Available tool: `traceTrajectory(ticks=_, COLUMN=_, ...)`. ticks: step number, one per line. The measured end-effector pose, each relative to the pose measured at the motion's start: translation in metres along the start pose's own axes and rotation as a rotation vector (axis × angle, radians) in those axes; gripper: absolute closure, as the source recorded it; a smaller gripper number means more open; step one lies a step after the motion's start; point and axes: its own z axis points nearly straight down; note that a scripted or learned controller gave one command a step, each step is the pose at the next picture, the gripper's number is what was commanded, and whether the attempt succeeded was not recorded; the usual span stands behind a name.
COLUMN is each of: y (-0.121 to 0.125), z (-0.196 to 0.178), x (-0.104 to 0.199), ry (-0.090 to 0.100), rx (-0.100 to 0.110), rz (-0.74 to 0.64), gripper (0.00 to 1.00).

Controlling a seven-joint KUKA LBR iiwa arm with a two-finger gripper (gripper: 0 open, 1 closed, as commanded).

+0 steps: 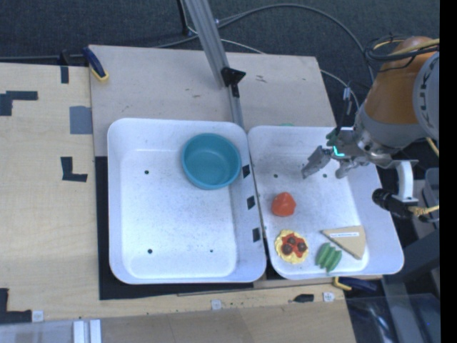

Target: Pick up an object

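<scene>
hand [327, 168]: fingers spread, gripping nothing, over upper part of right bin [378, 259], likely staged above the pickable items | red tomato-like piece [283, 204]: loose mid-bin, nearest target | small pizza [291, 246], green piece [328, 256], sandwich wedge [345, 241]: clustered at front edge | blue bowl [211, 161]: left bin [143, 249], well apart

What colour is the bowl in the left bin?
Blue bowl, clear in the camera view.
</scene>
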Motion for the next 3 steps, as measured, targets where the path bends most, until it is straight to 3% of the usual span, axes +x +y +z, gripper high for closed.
traceTrajectory(ticks=1, y=0.000, z=0.000, x=0.000, ry=0.000, rx=0.000, rz=0.000, gripper=0.00)
traceTrajectory(ticks=3, y=-0.004, z=0.111, x=-0.008, ry=0.001, rx=0.005, rz=0.000, gripper=0.00)
